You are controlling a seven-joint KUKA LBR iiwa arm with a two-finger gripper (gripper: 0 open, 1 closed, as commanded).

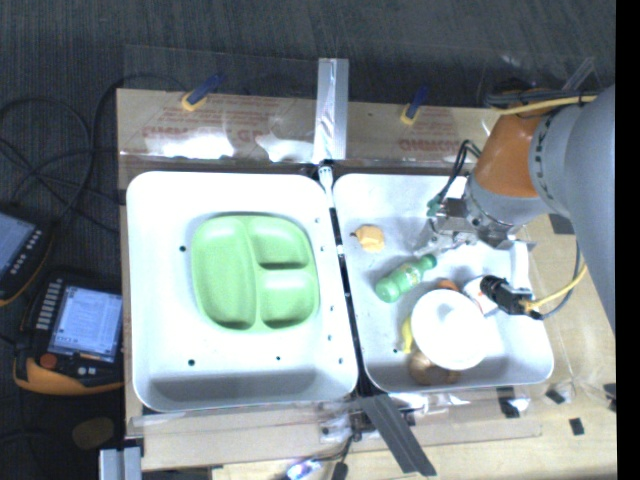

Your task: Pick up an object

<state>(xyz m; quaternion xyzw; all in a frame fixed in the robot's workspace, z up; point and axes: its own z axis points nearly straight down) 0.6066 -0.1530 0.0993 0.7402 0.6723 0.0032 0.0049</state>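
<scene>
My gripper (447,234) hangs over the back of the right bin (530,363), below the arm's orange band (505,163). Just left of and below it lies a green bottle (403,278), tilted with its cap toward the gripper. A small yellow-orange lump (370,237) rests near the bin's left wall. A white round bowl (455,328) sits at the front, partly covering a yellow object (408,334), a brown object (428,370) and a small orange piece (447,286). I see nothing held in the gripper.
The left bin (160,368) holds a green divided plate (252,272). A raised divider (340,268) separates the two bins. A cable and black connector (505,296) hang from the arm over the right bin's right side.
</scene>
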